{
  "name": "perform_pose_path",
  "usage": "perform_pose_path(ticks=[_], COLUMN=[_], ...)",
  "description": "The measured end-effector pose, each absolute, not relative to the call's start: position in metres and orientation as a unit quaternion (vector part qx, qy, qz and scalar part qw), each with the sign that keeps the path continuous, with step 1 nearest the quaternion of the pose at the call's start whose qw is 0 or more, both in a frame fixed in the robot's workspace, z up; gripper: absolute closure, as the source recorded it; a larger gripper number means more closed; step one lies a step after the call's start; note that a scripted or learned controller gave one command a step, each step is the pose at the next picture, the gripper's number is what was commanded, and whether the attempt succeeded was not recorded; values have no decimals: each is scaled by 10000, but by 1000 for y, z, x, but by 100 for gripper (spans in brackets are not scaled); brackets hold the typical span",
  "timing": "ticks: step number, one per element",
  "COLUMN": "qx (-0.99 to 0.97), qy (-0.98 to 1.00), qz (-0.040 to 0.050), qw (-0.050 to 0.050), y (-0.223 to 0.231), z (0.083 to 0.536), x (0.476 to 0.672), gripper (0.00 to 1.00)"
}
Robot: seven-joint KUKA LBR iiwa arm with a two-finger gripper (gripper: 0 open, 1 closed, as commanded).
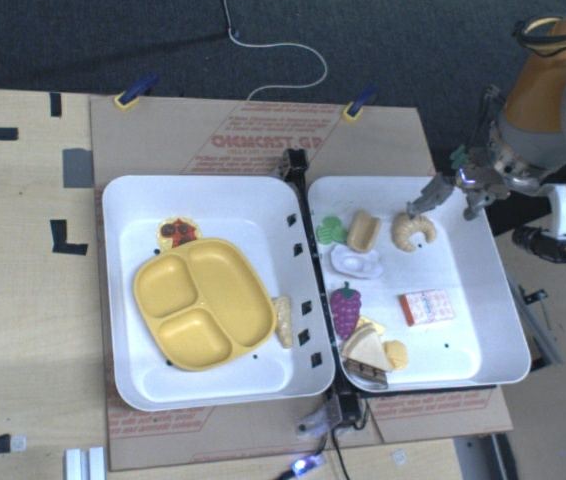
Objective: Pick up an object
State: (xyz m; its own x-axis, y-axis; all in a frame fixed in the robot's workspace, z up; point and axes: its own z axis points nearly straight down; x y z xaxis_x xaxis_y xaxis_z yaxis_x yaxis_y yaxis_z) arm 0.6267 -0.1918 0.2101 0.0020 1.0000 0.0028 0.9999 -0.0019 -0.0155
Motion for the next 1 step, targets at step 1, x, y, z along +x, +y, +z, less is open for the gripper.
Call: perform_pose_path(ticks=[1], qx=[-7066], qy=[-7076], qz=[6], qw=[6], y=[-192], z=[219], x=[630], gripper=[0])
